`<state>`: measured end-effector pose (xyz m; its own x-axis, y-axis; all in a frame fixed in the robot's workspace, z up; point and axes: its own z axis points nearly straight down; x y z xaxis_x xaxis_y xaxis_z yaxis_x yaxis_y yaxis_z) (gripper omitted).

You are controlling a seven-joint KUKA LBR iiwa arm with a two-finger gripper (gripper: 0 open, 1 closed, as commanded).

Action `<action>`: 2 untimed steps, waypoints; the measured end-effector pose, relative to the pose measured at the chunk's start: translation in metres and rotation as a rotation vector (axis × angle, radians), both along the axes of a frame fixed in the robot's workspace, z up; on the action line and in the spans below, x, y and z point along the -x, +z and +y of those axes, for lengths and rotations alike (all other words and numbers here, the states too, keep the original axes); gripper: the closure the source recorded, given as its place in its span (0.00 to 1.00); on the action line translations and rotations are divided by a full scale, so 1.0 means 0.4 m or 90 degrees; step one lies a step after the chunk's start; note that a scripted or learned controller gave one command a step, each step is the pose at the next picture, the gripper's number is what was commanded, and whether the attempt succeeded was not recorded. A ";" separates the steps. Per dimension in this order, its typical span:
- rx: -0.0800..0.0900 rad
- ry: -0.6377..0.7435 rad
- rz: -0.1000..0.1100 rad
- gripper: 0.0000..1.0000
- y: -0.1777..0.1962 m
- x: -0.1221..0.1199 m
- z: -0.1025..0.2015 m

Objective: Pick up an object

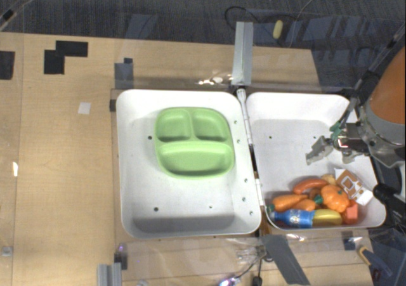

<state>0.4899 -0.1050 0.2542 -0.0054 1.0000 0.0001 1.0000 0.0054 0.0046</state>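
Toys [317,201] heaped in rt bin's near corner, just below tool [325,146]; tool's state unclear.

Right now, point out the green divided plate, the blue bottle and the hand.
green divided plate [193,141], camera view, on its wide lower compartment.
blue bottle [296,217], camera view, on the middle of its body.
hand [319,150], camera view, between its fingertips.

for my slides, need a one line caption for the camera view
End effector hovering in the right bin above piled toy food; green divided plate in left bin.
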 end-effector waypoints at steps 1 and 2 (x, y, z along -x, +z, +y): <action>0.000 0.044 0.001 0.00 -0.326 0.006 -0.016; 0.006 0.212 -0.013 0.00 -0.405 -0.011 0.011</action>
<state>0.4944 -0.1007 0.0921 -0.3325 0.9430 -0.0126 0.9427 0.3327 0.0237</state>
